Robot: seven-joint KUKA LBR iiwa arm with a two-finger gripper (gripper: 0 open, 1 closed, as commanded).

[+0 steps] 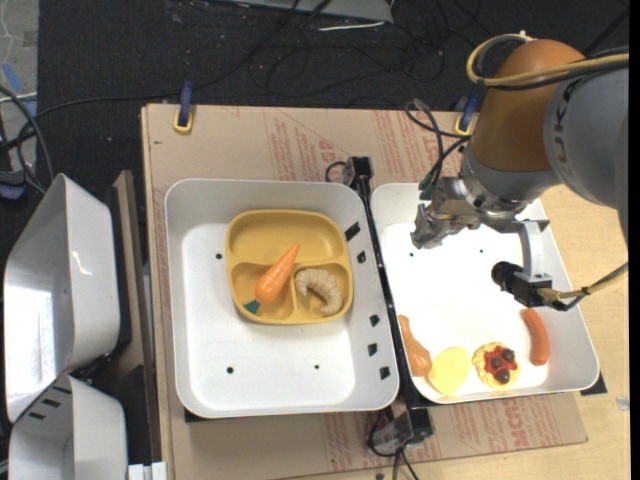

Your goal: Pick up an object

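Note:
My gripper hangs over the far left part of the right bin, below the orange band of the arm. Nothing shows between its fingers. Along the right bin's near edge lie an orange carrot-like piece, a yellow round piece and a small pizza-like toy. A red sausage lies at the bin's right side. In the left bin a yellow divided plate holds a carrot and a pale shrimp.
A black part on a white bracket sticks out from the arm above the right bin's middle right. Cables run across the dark floor behind the bench. White containers stand at the far left, off the bench.

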